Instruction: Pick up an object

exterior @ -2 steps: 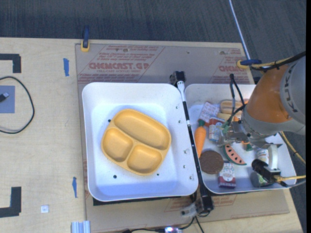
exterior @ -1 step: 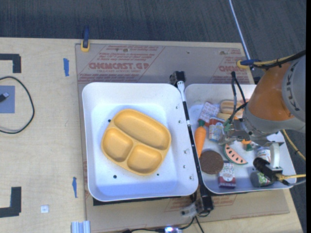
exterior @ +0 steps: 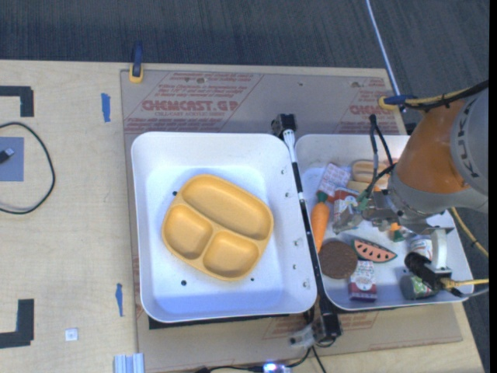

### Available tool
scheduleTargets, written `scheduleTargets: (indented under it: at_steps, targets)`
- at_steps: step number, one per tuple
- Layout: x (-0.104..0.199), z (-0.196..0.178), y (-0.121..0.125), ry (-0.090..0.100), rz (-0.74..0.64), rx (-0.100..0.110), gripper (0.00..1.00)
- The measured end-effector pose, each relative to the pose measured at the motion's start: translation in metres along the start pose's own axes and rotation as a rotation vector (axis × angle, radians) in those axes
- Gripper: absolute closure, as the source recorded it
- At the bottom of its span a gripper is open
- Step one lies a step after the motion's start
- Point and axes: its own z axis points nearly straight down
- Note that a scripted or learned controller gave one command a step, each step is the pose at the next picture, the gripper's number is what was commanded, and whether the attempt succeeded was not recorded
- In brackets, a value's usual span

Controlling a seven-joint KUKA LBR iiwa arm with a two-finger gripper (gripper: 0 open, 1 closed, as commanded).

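Right bin: mixed small toy foods, no single target marked. One orange carrot lies lengthwise along the left wall. One dark brown round patty just below it. One watermelon slice, red with green rind, beside the patty. One small red-and-white packet near the front wall. One tan bun-like piece at the back, partly covered.

Left bin: one yellow three-compartment tray.

Gripper low over the right bin's middle clutter; whether the jaws are apart or closed cannot be told. Items under the wrist hidden. Dark objects at front right unclear.
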Motion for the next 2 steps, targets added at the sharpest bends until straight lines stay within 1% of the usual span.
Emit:
scheduleTargets:
  at_steps: [1, 2]
  targets:
    - [0.008, 0.020, -0.050, 0.002, -0.001, 0.005, 0.00]
    - [0.007, 0.009, -0.047, -0.001, 0.000, -0.003, 1.00]
